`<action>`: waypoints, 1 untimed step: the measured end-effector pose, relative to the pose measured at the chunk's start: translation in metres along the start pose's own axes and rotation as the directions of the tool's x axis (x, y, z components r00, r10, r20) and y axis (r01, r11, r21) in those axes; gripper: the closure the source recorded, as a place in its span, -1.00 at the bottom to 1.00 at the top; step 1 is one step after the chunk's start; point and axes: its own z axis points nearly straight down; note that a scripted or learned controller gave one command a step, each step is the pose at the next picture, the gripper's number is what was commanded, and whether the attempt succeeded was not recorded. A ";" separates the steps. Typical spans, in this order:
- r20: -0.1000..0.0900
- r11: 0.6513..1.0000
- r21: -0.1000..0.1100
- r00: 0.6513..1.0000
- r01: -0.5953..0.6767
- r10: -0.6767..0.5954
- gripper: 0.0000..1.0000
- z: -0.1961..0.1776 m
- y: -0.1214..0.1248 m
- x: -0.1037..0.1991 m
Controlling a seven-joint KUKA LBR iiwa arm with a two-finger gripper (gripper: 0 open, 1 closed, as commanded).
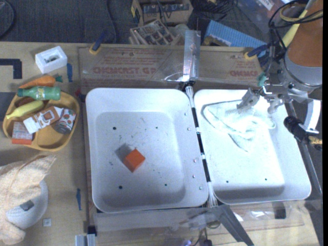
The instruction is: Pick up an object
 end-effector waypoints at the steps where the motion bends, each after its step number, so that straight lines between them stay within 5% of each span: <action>1: 0.000 0.995 -0.001 0.995 0.098 -0.098 -1.00 0.076 0.018 -0.035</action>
